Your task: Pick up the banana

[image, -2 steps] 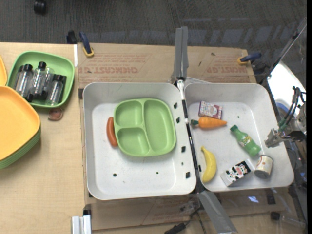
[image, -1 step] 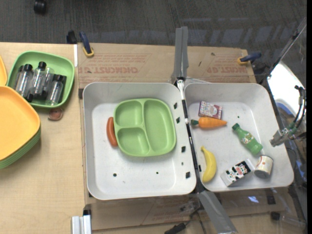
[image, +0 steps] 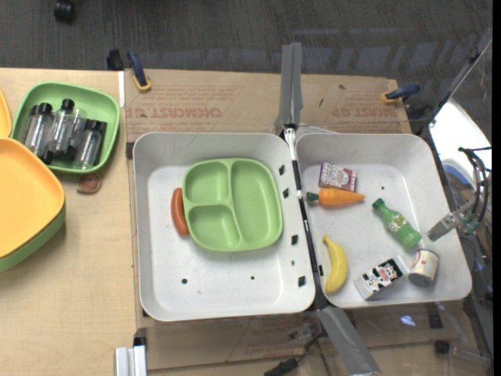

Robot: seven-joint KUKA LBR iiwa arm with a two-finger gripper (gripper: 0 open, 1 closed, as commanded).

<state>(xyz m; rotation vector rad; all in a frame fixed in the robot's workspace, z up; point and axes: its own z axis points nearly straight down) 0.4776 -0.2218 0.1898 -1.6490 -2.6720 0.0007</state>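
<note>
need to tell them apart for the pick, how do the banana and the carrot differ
The banana is yellow and curved; the carrot is orange and straight with a green end. The banana lies lengthwise near the right bin's front-left corner, the carrot crosswise farther back. Both rest loose in that bin, near its left wall.

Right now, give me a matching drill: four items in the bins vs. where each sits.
Items:
1. banana
2. carrot
3. green bottle
4. green divided plate

Places:
A. left bin, centre
B. right bin, right of centre
C. right bin, near its left wall, front
D. right bin, just below the small pink carton

Pairs: 1-C, 2-D, 3-B, 4-A
</note>
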